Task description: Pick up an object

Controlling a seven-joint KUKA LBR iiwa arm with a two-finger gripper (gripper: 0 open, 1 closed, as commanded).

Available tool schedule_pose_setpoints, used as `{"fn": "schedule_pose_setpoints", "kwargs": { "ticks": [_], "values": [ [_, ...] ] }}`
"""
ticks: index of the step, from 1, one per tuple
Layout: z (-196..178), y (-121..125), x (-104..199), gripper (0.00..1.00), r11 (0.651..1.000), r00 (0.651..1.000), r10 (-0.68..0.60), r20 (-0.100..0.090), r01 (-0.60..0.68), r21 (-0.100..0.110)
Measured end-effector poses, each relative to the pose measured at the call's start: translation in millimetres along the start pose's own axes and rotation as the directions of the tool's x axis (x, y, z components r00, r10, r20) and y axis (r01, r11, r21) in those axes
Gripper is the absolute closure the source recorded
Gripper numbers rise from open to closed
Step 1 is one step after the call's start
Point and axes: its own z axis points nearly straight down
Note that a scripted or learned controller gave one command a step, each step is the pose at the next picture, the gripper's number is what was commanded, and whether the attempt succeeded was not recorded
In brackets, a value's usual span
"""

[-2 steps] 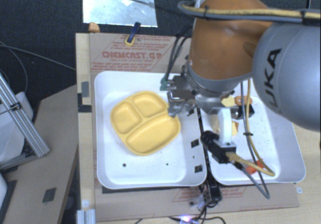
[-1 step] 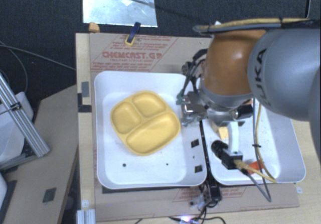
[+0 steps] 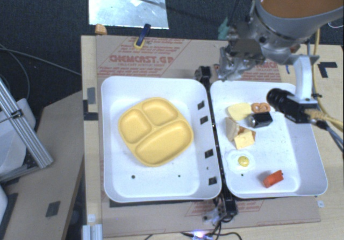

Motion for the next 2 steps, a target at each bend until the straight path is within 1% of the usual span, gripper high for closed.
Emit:
{"fn": "schedule_pose_setpoints", "kwargs": {
  "ticks": [1, 2],
  "values": [
    [128.5, 11.6, 58.3, 1.00, 1.000, 1.000, -0.003, 0.007, 0.003, 0.031],
    [201.4, 61.4, 14.9, 1.00, 1.000, 1.000, 0.009, 0.009, -0.009, 0.025]
  ]
}}
